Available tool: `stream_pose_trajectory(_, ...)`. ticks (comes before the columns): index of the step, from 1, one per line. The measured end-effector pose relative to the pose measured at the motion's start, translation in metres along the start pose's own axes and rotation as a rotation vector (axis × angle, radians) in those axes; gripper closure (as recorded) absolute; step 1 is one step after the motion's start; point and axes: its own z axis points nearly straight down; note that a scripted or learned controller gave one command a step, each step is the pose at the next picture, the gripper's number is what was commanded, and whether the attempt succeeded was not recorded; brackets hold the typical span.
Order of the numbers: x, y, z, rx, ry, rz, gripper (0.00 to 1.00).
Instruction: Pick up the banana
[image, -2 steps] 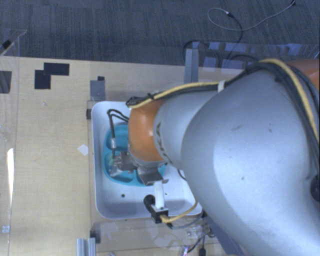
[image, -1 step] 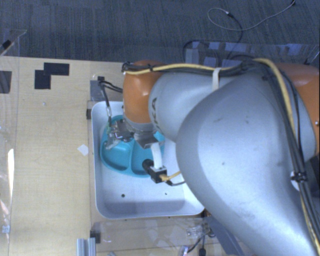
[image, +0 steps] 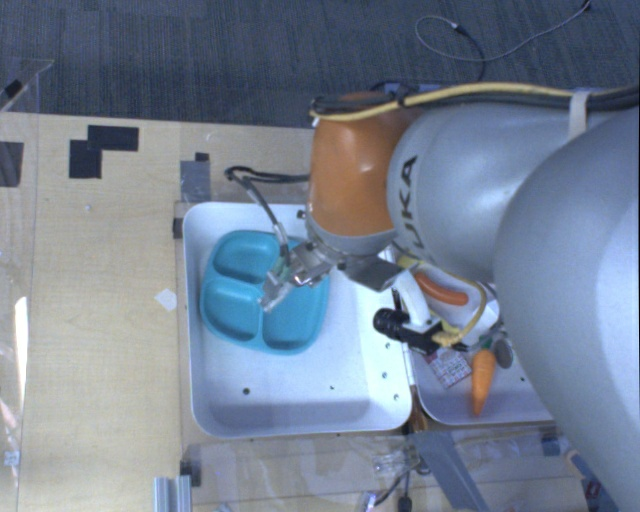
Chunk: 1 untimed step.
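Apparently the banana (image: 480, 316) is the pale yellow curve in the right bin (image: 520, 406), tucked under the arm (image: 520, 230) so that only a sliver shows; I cannot be sure of it. Just beside it lie a red-orange sausage-like piece (image: 442, 288), a carrot (image: 481, 380), a black clip-like thing (image: 402, 325) and a small card (image: 452, 370).

The tool (image: 278, 280) is well apart from all that, hanging over the blue dish (image: 240, 300) in the left bin (image: 300, 405). Whether it is released or clenched I cannot tell, and nothing is seen held in it.

The main risk, as I judge it, is a grasp in the wrong bin: closing where it hangs now would catch the dish rim or nothing at all. Should the tool cross to the right bin, the crowding there could make it nip the carrot or the sausage-like piece instead, or nudge the banana against the bin wall. The arm also screens the banana from the camera, so a miss would be hard to spot.

As for writing, part of the KUKA lettering (image: 410, 200) reads on the arm's grey shell. The card's print is too small to read. The worktop (image: 100, 300) bears black blocks (image: 100, 150), no words.
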Motion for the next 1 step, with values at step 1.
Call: stream_pose_trajectory(1,0.0369,0.0074,0.0974,-0.023,-0.005,-0.07,0.0)
